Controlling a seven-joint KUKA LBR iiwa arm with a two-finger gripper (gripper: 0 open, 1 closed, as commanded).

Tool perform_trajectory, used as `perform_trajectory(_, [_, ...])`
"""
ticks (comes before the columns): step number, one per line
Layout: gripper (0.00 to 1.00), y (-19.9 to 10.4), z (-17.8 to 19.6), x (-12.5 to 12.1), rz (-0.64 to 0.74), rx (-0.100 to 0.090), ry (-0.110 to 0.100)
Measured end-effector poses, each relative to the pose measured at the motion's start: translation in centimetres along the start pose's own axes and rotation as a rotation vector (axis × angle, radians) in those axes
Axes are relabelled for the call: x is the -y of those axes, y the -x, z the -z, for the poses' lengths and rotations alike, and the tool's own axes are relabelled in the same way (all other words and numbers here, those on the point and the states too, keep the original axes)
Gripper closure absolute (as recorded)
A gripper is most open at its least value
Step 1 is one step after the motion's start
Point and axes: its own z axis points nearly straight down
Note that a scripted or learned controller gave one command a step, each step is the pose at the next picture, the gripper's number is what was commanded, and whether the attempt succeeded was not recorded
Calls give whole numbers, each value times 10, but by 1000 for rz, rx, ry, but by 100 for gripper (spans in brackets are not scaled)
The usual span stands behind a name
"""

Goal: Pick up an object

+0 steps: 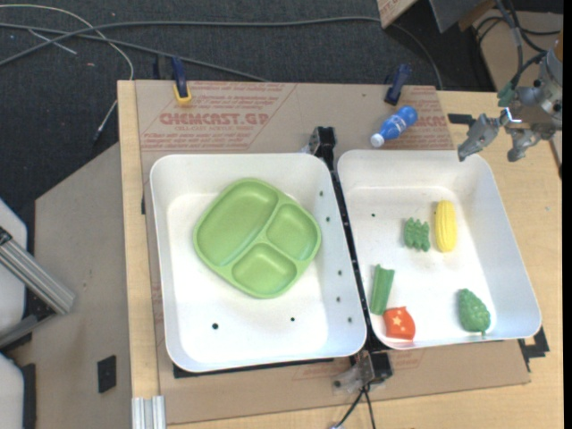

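The right bin (509,239) holds a yellow corn cob (445,226), a small green leafy piece (416,233), a green celery stick (382,289), a red pepper (399,323) and a lumpy green vegetable (474,311). My gripper (494,144) hangs above the far right corner of that bin, well clear of all the objects. Its two fingers are spread apart, open, with nothing between them.
A green divided plate (259,237) lies in the left bin (170,266). A blue bottle (394,126) lies on the cardboard behind the right bin. Blue clamps (181,83) hold the cardboard's far edge. Cables run across the dark floor behind.
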Motion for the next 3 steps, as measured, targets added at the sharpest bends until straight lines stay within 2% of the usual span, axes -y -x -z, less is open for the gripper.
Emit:
perform_trajectory(1, [0, 0, 1, 0, 0, 1, 2])
perform_trajectory(3, [0, 0, -114, -13, 0, -2, -5])
